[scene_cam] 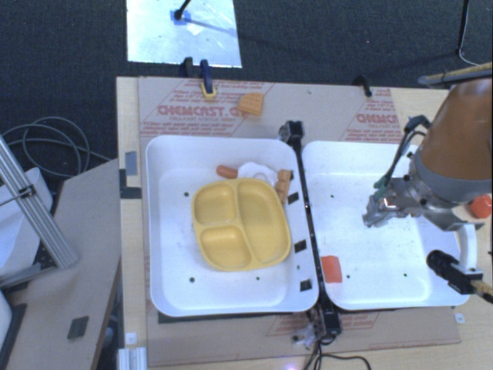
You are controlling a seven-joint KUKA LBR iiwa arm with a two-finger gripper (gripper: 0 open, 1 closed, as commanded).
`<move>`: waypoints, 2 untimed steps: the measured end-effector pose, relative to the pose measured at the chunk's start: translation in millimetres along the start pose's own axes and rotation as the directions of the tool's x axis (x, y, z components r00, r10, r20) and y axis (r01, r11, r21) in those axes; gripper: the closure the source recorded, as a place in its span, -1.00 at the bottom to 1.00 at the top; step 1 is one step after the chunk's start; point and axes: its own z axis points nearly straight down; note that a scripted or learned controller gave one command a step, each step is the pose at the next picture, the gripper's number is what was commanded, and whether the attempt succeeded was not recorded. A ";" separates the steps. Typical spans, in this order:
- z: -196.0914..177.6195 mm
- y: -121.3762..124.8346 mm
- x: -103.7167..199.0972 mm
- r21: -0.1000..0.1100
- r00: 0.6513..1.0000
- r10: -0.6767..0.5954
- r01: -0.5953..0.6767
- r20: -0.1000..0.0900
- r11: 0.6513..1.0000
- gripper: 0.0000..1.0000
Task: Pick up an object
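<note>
Red "CHEMCAST" lettering is printed on the board (192,106) beneath the bins.

Yellow three-compartment plastic plate (240,224) lies flat, upright, slightly rotated, mid left bin. Small orange sausage-shaped piece (226,172) lies just behind it; white rounded piece (256,172) touches the plate's far rim; tan block (283,184) at its right corner. Orange-red flat square block (330,268) lies in right bin's near-left corner.
</note>
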 end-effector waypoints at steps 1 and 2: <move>2.3 -5.0 -2.8 0.000 1.000 0.000 0.000 0.001 1.000 1.00; 4.0 -4.7 4.3 0.000 1.000 -0.003 0.003 0.000 1.000 1.00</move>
